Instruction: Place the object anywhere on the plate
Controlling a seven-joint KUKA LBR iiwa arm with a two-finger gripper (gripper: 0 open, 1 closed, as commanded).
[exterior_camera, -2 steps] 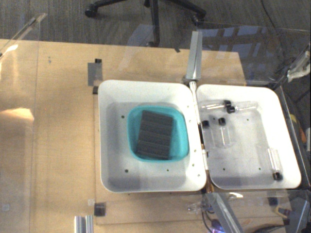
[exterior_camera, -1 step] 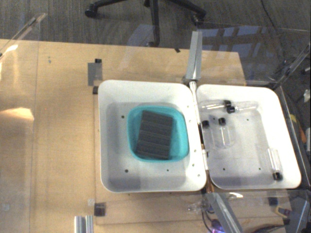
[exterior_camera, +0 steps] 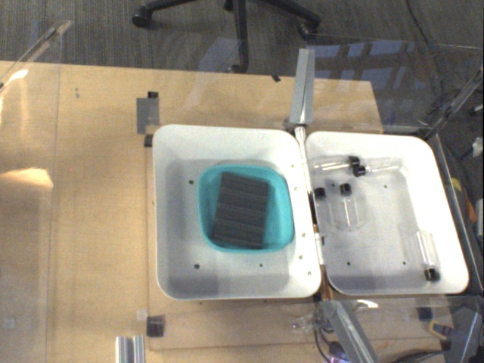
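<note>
Blocks of black plastic (exterior_camera: 155,324) and a ribbed metal piece (exterior_camera: 130,348) sit at the near edge of the pale wooden surface (exterior_camera: 76,240). Beyond them lie the two shallow white bins, touching along their inner walls.

In the left bin (exterior_camera: 162,225) a teal, round-cornered plate (exterior_camera: 284,210) rests close to the bin's right wall. On the plate lies the dark grey rectangular block with ribbed top (exterior_camera: 242,210), flat, its long sides running near to far with a slight tilt. Teal rim shows all round the block, widest on the right. Bare bin floor lies open to the plate's left and along the near wall.

The right bin (exterior_camera: 446,203) holds clear tubes with black caps: one by its near right corner (exterior_camera: 427,255), one near its middle (exterior_camera: 346,203), one toward its far wall (exterior_camera: 355,166).

Whether the gripper is spread or pressed together cannot be told.

Past the bins a grey metal bar (exterior_camera: 302,89) runs to the far edge, and a black chair base (exterior_camera: 234,6) stands on the carpet.
</note>
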